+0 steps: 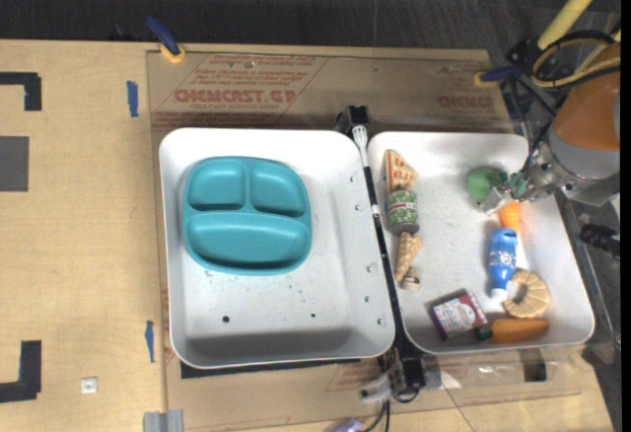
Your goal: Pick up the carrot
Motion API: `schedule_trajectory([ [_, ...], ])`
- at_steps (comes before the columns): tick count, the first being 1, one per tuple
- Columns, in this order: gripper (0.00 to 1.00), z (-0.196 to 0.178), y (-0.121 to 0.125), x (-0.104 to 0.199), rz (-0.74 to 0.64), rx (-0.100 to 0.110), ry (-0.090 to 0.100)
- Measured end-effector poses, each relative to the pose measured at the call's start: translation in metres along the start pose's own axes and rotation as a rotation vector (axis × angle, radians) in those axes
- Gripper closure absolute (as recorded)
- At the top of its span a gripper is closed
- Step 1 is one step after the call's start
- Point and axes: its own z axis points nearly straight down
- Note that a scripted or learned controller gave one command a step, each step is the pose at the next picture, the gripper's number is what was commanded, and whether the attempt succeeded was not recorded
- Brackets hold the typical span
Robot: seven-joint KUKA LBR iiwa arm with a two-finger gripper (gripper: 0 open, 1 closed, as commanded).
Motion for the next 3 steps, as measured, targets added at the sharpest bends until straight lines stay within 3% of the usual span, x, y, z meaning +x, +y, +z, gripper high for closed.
schedule_trajectory([
  [1,1.00,-0.047,-0.072,0.023,-0.007,0.018,-0.005],
  [2,1.00,0.002,-0.060,0.022,-0.325,0.015,-0.005],
  [3,1.00,0.010,-0.028,0.067,-0.434,0.012,-0.009],
])
